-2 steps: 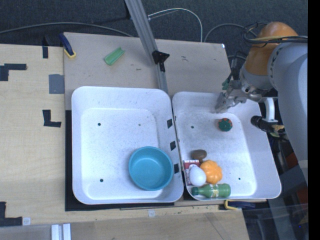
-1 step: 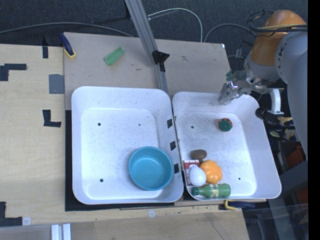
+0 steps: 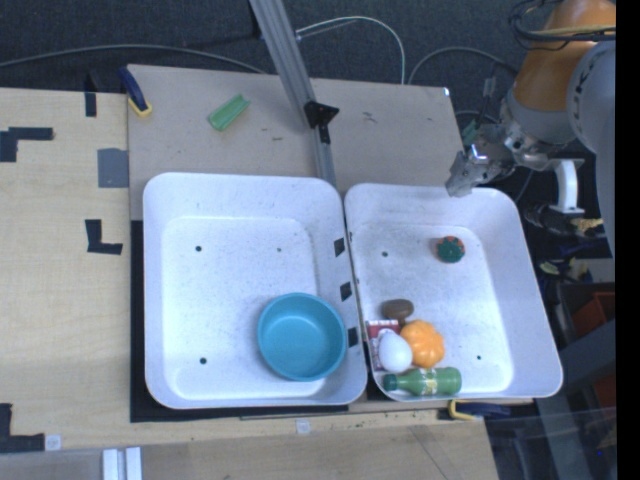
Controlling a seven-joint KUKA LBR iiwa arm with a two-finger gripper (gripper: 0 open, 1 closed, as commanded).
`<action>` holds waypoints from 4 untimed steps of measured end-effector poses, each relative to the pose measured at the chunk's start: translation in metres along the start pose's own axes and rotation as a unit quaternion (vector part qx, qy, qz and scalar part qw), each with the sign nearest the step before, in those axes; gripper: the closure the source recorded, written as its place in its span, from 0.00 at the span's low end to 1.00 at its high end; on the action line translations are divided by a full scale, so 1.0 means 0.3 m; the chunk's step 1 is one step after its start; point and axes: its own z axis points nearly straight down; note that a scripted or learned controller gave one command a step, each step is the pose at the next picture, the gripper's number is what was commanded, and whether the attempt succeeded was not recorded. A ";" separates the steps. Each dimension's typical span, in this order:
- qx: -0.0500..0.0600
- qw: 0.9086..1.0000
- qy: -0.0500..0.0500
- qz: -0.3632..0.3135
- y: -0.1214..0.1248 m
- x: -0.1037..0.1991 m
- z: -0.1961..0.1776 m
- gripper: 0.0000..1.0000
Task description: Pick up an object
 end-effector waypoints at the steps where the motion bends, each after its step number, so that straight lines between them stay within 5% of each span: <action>1: 0.001 1.000 0.000 0.000 0.003 0.002 -0.101 1.00; 4: 0.003 1.000 0.001 -0.003 -0.034 0.591 -0.144 1.00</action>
